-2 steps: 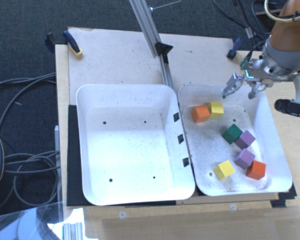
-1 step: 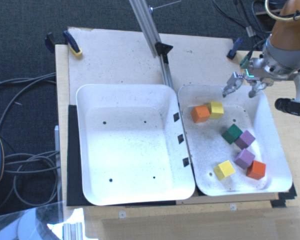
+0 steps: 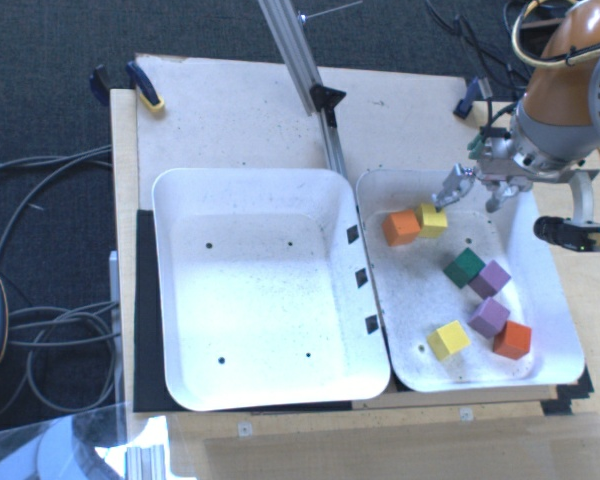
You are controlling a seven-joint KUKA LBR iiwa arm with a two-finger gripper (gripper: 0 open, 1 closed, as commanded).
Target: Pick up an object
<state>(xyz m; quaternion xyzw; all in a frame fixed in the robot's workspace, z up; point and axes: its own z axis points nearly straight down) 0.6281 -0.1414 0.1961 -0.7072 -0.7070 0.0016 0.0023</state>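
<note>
Blocks lie scattered in the right bin [image 3: 550, 268], seven in all. At about eleven o'clock of that bin an orange block [image 3: 402, 227] sits touching a yellow block [image 3: 432, 220] on its three o'clock side. Toward the bin's centre a green block [image 3: 465, 267] rests with a purple block [image 3: 492, 278] just beside it at four o'clock. Further down, at about five o'clock of the bin, a second purple block [image 3: 489, 317] touches a second orange block [image 3: 512, 340], and a second yellow block [image 3: 448, 340] lies near them at their nine o'clock side.

Over the bin's twelve o'clock rim hangs the gripper [image 3: 474, 192], its two fingers spread apart with nothing between them; the nearer fingertip is just beside the first yellow block, at its one o'clock. The grey arm [image 3: 560, 88] with its orange band reaches in from three o'clock.

At nine o'clock of the right bin stands the left bin [image 3: 170, 268], touching it along one edge. Both rest on a pale bench [image 3: 230, 118].
</note>
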